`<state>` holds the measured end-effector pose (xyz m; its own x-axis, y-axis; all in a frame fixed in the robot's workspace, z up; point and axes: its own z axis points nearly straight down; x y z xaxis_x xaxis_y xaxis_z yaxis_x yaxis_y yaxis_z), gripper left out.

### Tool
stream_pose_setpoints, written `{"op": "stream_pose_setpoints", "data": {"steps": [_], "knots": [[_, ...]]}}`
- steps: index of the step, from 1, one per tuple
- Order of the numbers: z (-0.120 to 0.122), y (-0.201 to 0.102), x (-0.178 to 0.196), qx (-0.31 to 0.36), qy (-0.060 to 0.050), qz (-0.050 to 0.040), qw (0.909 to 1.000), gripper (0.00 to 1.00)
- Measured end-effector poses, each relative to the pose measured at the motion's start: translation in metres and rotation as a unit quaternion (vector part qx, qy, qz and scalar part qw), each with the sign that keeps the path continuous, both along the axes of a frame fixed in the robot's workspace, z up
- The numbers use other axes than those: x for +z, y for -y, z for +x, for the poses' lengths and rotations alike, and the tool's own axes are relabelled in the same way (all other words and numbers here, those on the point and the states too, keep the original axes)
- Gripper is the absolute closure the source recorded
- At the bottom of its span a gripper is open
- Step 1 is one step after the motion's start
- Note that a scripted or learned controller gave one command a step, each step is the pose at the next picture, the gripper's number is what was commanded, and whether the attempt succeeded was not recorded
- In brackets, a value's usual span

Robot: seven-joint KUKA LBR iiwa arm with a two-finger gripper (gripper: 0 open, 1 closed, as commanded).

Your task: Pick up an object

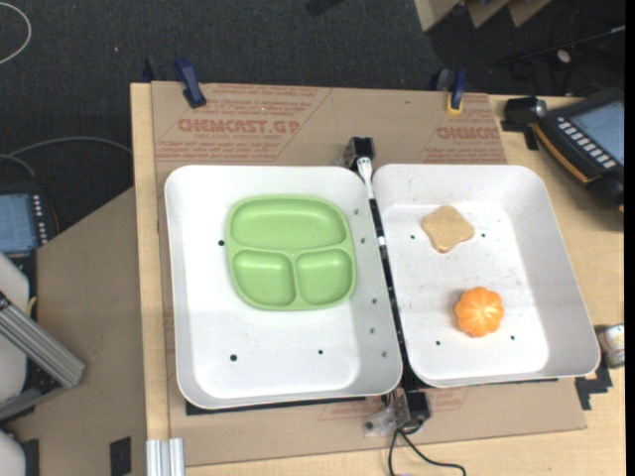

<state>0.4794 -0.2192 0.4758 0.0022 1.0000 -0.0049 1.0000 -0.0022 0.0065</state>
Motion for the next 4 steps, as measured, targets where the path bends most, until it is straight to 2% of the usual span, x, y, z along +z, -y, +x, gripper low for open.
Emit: {"op": "stream_pose_setpoints", "data": {"steps": [1, 2, 3, 4], "knots": [[0.019, 0.005, 0.013, 0.002, 0.0, 0.0003, 1.0, 1.0], [-0.002, -0.021, -0.114, 0.001, -0.01, 0.0053, 0.9999, 1.0], [0.0, 0.007, -0.007, 0.0, 0.003, -0.0013, 1.0, 1.0], [-0.001, 0.004, -0.141, 0.001, -0.009, 0.0049, 0.9999, 1.0]]}}
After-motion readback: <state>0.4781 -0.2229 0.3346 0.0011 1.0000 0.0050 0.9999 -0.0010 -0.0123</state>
